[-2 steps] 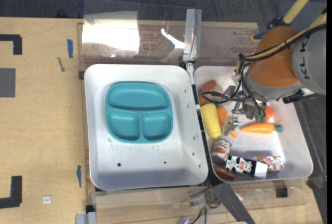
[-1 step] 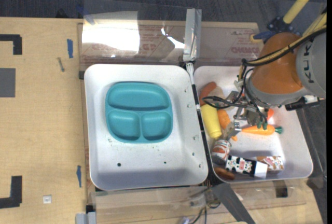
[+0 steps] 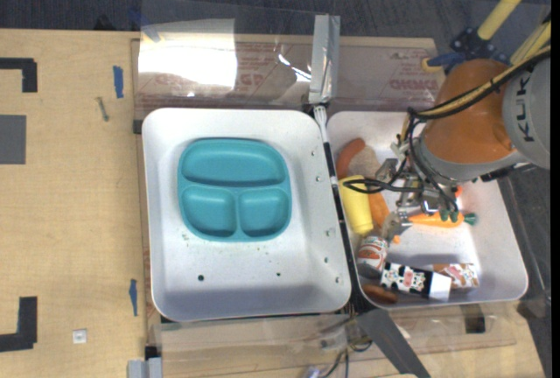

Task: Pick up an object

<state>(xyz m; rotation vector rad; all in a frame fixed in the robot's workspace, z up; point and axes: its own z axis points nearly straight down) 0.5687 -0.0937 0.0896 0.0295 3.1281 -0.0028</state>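
The grey arm [image 3: 525, 118] wears a broad orange band [image 3: 468, 109], black lettering and looping yellow-and-black cables [image 3: 490, 87].

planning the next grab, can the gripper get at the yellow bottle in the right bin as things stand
Probably yes: the yellow bottle lies uncovered at the right bin's left side, and the gripper hangs just beside it. Crowding toys could hamper a clean grip.

One fixed camera looks down at a slant from above the table [image 3: 61, 192], close enough that both bins, left [image 3: 166, 280] and right [image 3: 507, 271], fill mid-frame; the arm [image 3: 472, 122] enters from the right.
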